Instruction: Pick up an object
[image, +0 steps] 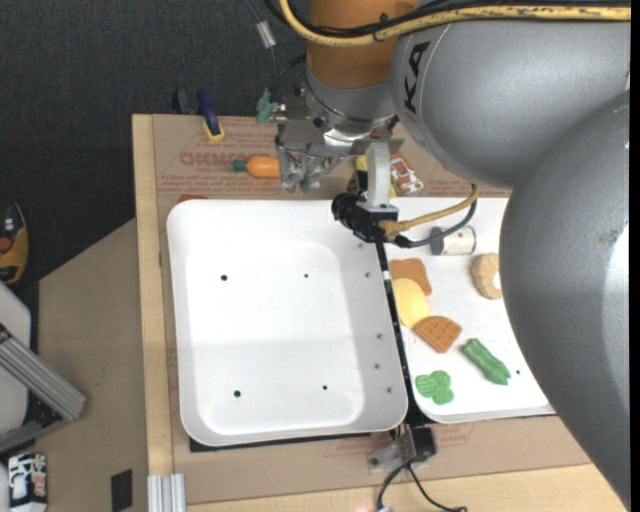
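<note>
Arm (520, 150): is being seen reaching in from the right, its grey bulk covering the right and far-right part of the view; the orange band (355, 35) is being shown at the far edge, above the wrist.
Tool (305, 178): is being held over the far edge of the bench, just beyond the left bin's far rim; whether it is wide or narrow cannot be told, and nothing is being seen gripped in it.
Carrot (262, 167): an orange piece is being seen lying on the bench, just left of the tool, outside both bins.
Left bin (190, 300): is being shown as a white tray with a few dark dots on its floor.
Right bin (520, 400): is being partly covered by the arm; the task's things are being kept here.
Toast (411, 273): a brown slice is being seen near the bin's left wall.
Lemon (409, 302): a yellow piece is being seen touching the toast, on its near side.
Waffle (438, 332): an orange gridded piece is being seen just near of the lemon.
Pepper (487, 361): a long green piece is being seen right of the waffle.
Leaf (434, 386): a green piece is being seen nearest the near rim.
Roll (487, 276): a pale piece is being seen beside the arm's edge.
Bench (160, 200): is being shown as brown board under both bins.
</note>
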